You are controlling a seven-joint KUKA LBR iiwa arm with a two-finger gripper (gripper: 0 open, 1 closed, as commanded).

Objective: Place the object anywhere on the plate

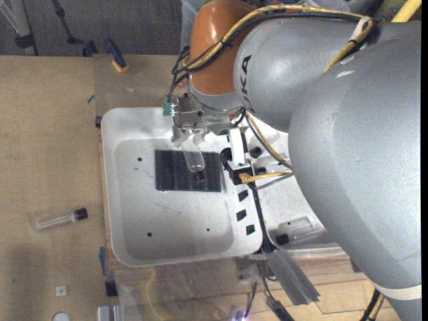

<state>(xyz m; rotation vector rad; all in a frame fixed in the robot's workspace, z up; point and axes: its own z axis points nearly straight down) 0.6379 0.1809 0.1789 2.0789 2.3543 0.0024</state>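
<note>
The gripper (194, 154) hangs over the dark rectangular plate (174, 172), fingers closed around a clear plastic vial (194, 160); release remains.

I count two white bins (120, 199) – the second (304, 243) mostly under the arm. One dark plate (177, 172) lies in the left bin. I see three clear vials – one (195, 159) over the plate, one (59, 218) on the bench, one (299, 233) in the right bin. One arm (321, 112), one blue clamp (115, 55).
</note>
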